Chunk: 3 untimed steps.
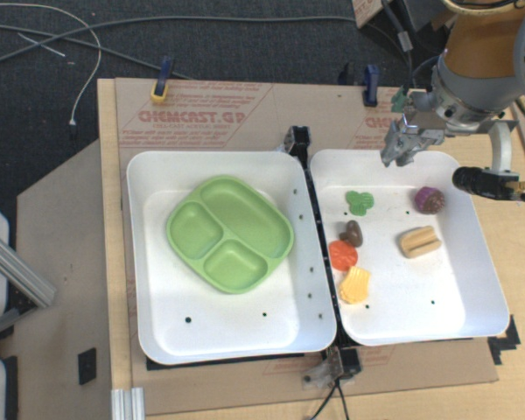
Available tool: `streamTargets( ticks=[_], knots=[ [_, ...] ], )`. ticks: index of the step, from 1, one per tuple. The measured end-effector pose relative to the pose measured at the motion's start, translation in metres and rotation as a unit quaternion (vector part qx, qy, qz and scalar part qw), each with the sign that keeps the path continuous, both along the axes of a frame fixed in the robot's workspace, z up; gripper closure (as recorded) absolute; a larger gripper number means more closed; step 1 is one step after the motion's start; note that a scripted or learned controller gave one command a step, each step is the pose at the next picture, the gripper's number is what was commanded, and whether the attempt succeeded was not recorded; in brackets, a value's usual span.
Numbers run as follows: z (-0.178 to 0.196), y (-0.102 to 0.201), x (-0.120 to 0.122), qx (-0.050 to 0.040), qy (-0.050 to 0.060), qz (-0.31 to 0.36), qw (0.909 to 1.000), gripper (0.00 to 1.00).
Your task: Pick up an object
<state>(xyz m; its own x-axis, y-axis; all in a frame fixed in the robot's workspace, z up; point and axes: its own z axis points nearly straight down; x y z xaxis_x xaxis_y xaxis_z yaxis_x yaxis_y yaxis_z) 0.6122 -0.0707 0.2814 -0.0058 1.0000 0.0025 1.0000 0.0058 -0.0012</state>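
The bench (210,112), a brown board, is seen carrying two white bins side by side. The left bin (149,322) is occupied by a green divided plate (230,233) with three compartments, set slightly askew. The right bin (455,309) holds the small objects. The grey and orange arm (481,51) is seen at about one o'clock, with its gripper (401,153) hanging over the bin's far rim; nothing is seen between the fingers (whether they are spread or closed cannot be told).

Within the right bin, a tan block (419,241) lies near the centre, a purple ball-like item (430,199) at one o'clock, a green leafy piece (360,202) at eleven o'clock. At nine o'clock a brown piece (352,233) touches an orange-red piece (342,255), and a yellow piece (354,286) lies just beside them at eight o'clock.
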Motion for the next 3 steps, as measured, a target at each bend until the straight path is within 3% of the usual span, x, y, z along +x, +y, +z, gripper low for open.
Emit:
streamTargets(
  ticks=[3],
  knots=[
    [-0.048, 0.151, -0.009, -0.0003, 0.002, 0.0, 1.0, 1.0]
  ],
)
